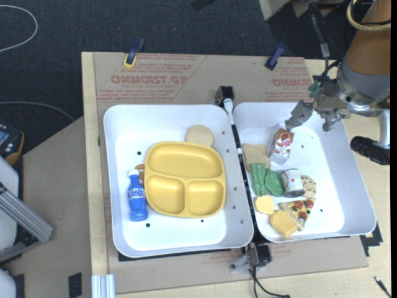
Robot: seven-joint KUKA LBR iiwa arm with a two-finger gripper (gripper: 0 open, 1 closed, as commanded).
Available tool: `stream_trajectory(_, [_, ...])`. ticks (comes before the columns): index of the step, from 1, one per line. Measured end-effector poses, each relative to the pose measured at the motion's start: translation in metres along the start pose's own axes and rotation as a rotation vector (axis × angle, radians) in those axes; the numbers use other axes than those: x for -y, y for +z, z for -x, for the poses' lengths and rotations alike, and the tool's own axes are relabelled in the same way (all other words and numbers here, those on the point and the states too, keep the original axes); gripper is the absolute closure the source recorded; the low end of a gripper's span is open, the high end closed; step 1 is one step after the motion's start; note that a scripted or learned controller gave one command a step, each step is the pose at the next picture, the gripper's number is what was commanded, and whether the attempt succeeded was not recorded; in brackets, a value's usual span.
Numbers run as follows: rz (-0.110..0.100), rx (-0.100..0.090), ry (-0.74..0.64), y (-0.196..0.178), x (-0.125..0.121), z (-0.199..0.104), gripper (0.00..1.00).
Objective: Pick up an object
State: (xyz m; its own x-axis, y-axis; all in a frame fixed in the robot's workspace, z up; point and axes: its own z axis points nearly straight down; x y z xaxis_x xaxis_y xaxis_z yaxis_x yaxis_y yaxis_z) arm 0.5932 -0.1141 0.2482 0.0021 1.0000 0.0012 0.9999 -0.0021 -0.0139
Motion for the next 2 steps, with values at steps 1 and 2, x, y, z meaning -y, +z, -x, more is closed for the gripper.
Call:
stream_trajectory(1, [0.014,0.001,-0.002,-0.008,-0.002,0.0,0.0])
stream_trajectory(2, [0.008,0.0,-0.002,0.055,-0.004,-0.001,0.0])
